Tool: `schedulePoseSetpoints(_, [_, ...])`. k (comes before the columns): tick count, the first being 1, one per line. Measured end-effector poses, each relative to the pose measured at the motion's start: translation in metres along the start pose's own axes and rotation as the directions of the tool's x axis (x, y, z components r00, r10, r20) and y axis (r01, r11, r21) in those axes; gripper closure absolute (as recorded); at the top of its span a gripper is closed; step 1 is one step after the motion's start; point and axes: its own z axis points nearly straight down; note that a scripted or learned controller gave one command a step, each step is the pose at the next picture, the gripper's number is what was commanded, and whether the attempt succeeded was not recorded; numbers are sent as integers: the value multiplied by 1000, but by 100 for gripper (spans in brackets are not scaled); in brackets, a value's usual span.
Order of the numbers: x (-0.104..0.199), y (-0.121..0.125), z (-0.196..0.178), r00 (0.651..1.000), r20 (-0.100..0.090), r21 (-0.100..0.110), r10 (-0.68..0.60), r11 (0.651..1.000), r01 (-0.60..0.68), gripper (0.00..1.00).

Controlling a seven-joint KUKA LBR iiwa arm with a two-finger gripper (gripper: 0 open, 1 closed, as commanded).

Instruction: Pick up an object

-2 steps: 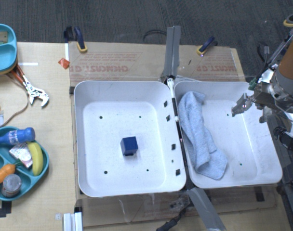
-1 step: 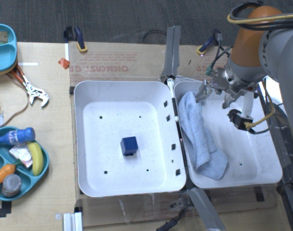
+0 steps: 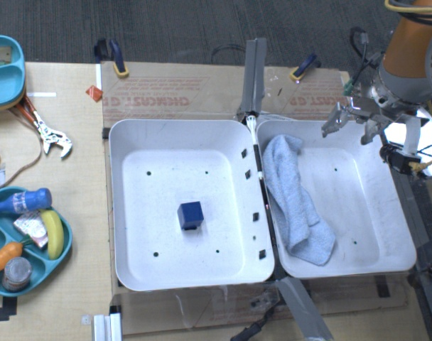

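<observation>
A small blue cube (image 3: 191, 214) sits near the middle of the left bin (image 3: 131, 190). A light blue-grey cloth (image 3: 294, 197) lies crumpled along the left side of the right bin (image 3: 372, 212), running from its far edge toward its near edge. My gripper (image 3: 351, 123) hangs over the far right corner of the right bin, below the orange band of the arm (image 3: 408, 34). Its two fingers (image 3: 332, 124) are spread apart with nothing between them. It is well clear of both the cloth and the cube.
A metal divider post (image 3: 253, 77) stands between the bins at the far side. Left of the bins lie a wrench (image 3: 49, 137), a blue dish (image 3: 3, 69) and a blue tray (image 3: 67, 241) with a banana, a carrot and a bottle. Clamps (image 3: 116, 55) hold the cardboard backing.
</observation>
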Motion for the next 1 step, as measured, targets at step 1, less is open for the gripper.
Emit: schedulePoseSetpoints(1, [2,-4,-21,1000,0,0,28,1000,-28,0])
